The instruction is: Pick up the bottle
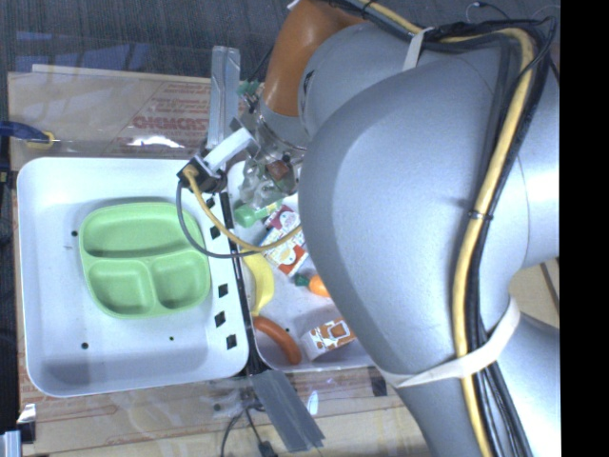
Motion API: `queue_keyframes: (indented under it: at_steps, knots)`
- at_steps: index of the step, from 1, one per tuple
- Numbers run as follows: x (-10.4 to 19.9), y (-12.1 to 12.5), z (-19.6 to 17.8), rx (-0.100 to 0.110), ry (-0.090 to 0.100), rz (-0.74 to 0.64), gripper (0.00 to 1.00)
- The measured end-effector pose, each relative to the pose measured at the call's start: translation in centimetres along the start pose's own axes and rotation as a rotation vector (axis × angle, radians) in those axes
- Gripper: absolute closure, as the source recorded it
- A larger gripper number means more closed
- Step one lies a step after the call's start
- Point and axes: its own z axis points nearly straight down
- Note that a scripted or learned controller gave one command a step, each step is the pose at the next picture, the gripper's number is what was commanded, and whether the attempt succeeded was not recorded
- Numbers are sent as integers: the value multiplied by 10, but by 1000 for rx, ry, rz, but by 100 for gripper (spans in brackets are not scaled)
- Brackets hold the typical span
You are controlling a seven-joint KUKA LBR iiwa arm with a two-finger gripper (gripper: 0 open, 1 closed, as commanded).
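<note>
The right half of the view is taken up by the grey arm (419,217), whose orange band (290,46) is seen near the top. A yellow cable (495,160) is run along its body. To the left, a white bin (48,350) is seen, and a green tray (143,260) with three compartments is laid flat in it. The right bin (285,362) is mostly covered by the arm; a strip of its left part is visible. The gripper (259,174) is lowered over the upper part of that strip, just beside the wall shared by the two bins. Whether the tool is spread or pressed together cannot be told, as it is lost among cables and clutter. A clear bottle (249,196) with a green cap appears to lie directly under the gripper, though its outline is hard to make out. Below it are found a red-and-white carton (285,241), a yellow item (259,284), a small orange piece (319,286), a sausage-like item (276,339) and a small box (328,336).
</note>
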Motion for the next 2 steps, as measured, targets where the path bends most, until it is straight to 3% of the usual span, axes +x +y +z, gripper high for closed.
queue_keyframes:
  at_steps: [1,2]
  knots:
    - [44,-69,-124,-3,11,80,100]
    - [44,-68,-134,-6,12,77,100]
